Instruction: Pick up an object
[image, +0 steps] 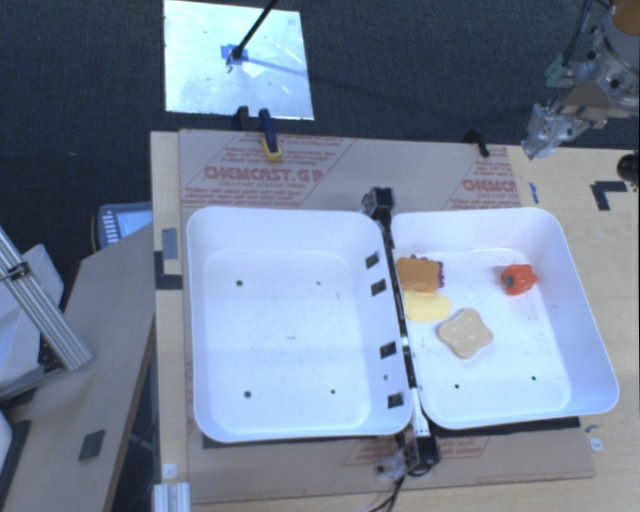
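Two shallow white bins sit side by side on the worktop (300, 170): the left bin (200, 300) and the right bin (570, 340). The right bin holds four small things: one orange-brown block (419, 273) near its left wall, one flat yellow piece (428, 307) just nearer than that, one tan toast-shaped piece (464, 333) and one red-orange item (517, 279) toward the right. One claw (545, 125) hangs at the far right.

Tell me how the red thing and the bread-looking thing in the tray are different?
The red pepper is bright red-orange with a green end; the toast slice is pale tan. The pepper looks smaller and rounder, while the toast looks wider and flat with bumpy corners. The pepper lies toward the right bin's far right side; the toast lies nearer the middle, close beside a yellow piece. Both rest loose on the same bin's floor.
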